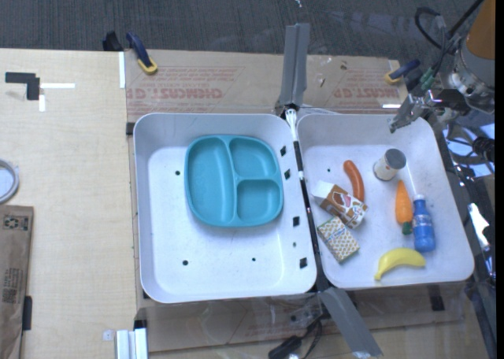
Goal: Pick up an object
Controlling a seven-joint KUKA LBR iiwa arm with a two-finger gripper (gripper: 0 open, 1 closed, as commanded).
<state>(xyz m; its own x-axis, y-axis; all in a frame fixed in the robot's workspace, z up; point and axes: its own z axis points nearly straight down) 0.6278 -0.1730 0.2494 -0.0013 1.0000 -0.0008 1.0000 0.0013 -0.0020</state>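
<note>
On the bench, two shallow white bins sit side by side. Left bin [157,271]: one teal divided plate [234,180] with three compartments, lying flat near the bin's centre.

Right bin [445,267]: several small items, loosely scattered. Red-orange sausage [355,179] lies just above a brown and white carton [342,204]; the two look close to touching. Patterned tan packet [339,239] sits just below the carton. Small tan cup with a grey top [389,164] rests near the bin's far side. Orange carrot [403,203] lies alongside a blue bottle [423,226], the bottle at its right, apparently touching. Yellow banana [399,261] lies near the front edge, below the bottle.

Gripper [407,116] hangs over the far right corner of the right bin, at the rim, apart from every item; the cup is nearest. Nothing is between its fingers. Whether the pincer is apart or together, cannot tell: too small and cluttered by cables.
</note>
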